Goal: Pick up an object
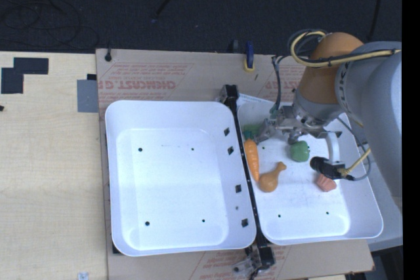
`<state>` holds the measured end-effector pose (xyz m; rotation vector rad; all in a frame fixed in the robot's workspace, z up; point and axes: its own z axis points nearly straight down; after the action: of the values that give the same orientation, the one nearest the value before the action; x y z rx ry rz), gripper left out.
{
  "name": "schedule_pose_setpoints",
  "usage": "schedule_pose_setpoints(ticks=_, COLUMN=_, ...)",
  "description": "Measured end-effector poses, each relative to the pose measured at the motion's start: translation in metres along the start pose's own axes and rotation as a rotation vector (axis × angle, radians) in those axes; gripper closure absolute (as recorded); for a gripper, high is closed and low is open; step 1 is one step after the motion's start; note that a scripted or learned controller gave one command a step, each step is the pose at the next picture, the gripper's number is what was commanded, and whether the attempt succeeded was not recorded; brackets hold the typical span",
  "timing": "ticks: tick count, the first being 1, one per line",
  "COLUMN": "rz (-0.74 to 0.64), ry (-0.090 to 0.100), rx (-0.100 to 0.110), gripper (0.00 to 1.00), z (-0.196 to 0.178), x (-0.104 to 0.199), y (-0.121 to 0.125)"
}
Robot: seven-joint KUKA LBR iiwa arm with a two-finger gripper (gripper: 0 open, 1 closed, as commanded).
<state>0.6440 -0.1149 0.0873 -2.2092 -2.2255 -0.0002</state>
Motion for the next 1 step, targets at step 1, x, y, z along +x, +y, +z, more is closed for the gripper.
schedule_pose_setpoints(ticks=1, rz=0.009, ry=-0.002, rx=0.001, gripper=0.00, z=-0.0674, x=0.0151, y=-0.0523)
